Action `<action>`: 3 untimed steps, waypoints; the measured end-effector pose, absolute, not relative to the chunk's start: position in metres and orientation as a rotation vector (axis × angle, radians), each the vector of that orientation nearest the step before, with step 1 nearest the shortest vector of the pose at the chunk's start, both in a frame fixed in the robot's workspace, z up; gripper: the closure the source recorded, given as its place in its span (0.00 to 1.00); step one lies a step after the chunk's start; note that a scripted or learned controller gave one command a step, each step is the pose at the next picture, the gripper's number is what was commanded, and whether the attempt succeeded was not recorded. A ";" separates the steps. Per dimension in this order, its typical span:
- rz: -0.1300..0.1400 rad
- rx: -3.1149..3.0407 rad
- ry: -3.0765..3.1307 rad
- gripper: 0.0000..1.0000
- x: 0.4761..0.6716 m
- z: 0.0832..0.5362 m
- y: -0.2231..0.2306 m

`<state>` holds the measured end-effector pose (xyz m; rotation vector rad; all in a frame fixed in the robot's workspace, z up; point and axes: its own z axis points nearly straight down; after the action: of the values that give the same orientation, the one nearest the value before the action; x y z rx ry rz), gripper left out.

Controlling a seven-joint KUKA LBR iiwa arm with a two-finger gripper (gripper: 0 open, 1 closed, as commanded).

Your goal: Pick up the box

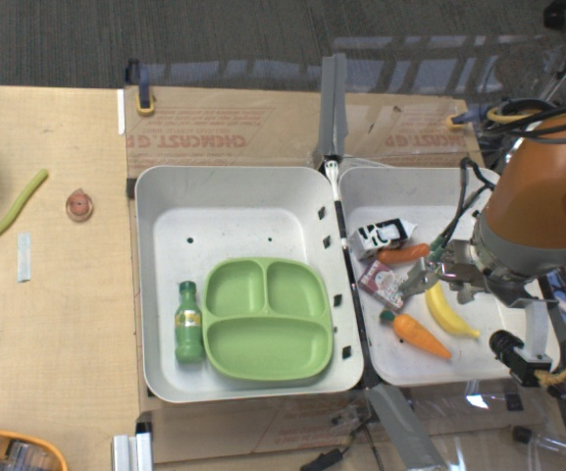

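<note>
A small pink and purple box lies flat in the right bin, close to its left wall. My gripper hangs low over the bin just right of this box, at or very near its right edge. The grey arm with its orange band comes in from the right above it. A black and white packet lies behind the box, beside a small orange carrot piece.
A banana and a whole carrot lie in the right bin near the gripper. The left bin holds a green divided plate and a green bottle. Cables hang at the far right.
</note>
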<state>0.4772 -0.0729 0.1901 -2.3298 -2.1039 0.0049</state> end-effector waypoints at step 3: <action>-0.012 -2.276 -2.180 0.00 0.617 0.099 -0.099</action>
<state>0.6168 -0.0991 0.0986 -2.2763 -2.1805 -0.0121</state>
